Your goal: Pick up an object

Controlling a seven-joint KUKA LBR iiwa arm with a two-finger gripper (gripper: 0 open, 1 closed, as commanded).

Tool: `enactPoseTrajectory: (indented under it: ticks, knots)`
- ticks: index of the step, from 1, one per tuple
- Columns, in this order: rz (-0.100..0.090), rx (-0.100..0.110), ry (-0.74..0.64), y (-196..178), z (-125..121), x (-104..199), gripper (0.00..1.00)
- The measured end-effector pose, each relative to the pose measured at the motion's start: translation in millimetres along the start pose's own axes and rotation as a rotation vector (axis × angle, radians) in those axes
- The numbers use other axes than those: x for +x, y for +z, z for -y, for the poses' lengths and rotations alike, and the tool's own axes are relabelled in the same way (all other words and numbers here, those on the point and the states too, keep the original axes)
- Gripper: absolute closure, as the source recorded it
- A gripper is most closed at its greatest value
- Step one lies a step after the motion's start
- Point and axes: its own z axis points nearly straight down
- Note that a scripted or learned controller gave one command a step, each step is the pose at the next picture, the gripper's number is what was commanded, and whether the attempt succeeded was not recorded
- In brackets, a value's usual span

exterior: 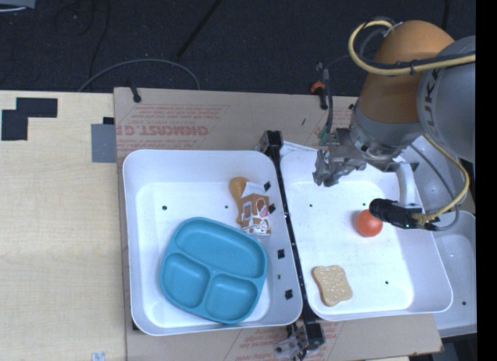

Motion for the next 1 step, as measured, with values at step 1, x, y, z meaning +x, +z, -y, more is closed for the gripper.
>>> enactPoseTrajectory:
  ticks: [1]
  knots:
    - [0.000, 0.002, -0.001, -1.0, 13.3, 60.8, 1.00]
